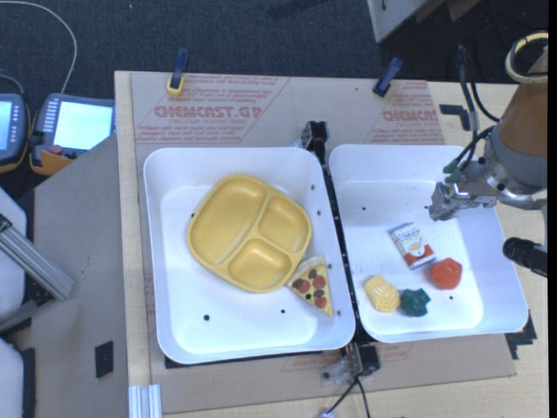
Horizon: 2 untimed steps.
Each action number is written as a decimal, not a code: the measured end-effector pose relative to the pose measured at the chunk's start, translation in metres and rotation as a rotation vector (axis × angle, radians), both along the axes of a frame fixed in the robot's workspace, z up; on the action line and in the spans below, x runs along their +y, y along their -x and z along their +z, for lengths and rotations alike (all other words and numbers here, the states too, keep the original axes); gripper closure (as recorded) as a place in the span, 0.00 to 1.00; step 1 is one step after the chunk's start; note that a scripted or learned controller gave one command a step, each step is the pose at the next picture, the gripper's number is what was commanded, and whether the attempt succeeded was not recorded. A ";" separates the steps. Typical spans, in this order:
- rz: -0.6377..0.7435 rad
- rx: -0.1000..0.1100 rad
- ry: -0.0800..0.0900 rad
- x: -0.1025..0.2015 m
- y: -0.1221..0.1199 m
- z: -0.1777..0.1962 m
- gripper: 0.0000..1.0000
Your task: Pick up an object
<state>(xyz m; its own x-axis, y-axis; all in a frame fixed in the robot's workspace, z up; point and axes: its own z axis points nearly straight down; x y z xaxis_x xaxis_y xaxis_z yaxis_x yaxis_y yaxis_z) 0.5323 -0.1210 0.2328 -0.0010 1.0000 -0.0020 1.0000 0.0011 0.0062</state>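
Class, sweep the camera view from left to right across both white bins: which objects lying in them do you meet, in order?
Yellow three-compartment plastic plate → toy pizza slice → yellow toy corn → small red-and-white carton → red toy tomato.

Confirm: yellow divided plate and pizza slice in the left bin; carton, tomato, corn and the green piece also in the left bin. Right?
Not quite. The camera view shows the yellow divided plate and pizza slice in the left bin, but the carton, tomato, corn and green piece lie in the right bin, below the gripper.
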 end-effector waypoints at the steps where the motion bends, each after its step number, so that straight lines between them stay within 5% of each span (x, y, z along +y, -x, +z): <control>1: 0.005 0.003 -0.003 0.052 -0.018 -0.007 1.00; 2: 0.006 0.004 -0.003 0.109 -0.032 -0.013 1.00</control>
